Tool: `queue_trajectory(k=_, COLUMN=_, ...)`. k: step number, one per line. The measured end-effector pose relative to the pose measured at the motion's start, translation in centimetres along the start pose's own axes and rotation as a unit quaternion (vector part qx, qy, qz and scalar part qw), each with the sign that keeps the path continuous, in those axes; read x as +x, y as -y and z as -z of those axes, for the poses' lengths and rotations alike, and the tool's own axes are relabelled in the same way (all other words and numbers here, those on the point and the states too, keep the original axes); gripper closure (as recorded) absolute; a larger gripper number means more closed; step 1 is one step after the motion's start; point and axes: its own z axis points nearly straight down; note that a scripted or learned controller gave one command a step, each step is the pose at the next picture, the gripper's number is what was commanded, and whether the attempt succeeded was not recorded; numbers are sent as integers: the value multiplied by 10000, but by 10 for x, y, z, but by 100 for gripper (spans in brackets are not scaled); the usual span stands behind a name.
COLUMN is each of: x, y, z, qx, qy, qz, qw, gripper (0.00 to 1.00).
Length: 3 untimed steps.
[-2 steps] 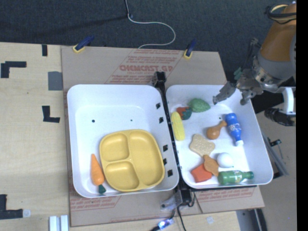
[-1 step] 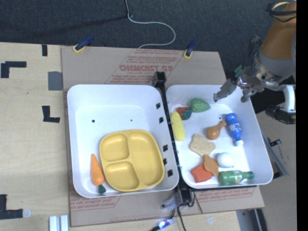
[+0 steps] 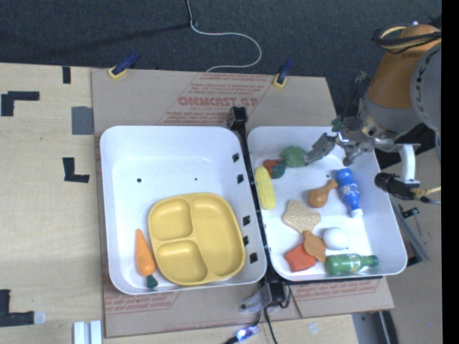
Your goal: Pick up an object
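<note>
Above the right bin (image 3: 393, 229), beside the green toy (image 3: 293, 155), we see the jaws (image 3: 331, 144) spread, gripping nothing, poised to pick.

A robotics lab: cardboard-lined bench (image 3: 215, 102), clamps (image 3: 123, 65), loose cable (image 3: 222, 34).

Red printed word "CHEMCAST" on the brown cardboard sheet (image 3: 215, 99), just behind the left white bin (image 3: 115, 156), a second red line under that word too small to read, no other text was legible
</note>
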Motion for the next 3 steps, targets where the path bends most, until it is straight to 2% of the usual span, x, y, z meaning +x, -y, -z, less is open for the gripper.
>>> queue_trajectory(k=1, x=-1, y=-6, z=-63, qx=5, qy=0, qz=1, qw=10000, gripper=0)
queue_trajectory(k=2, x=-1, y=-6, z=-104, qx=-20, qy=8, qz=5, qw=10000, gripper=0)
queue_trajectory(k=3, x=0, y=-7, z=-92, qx=-27, qy=8, qz=10, qw=10000, gripper=100)
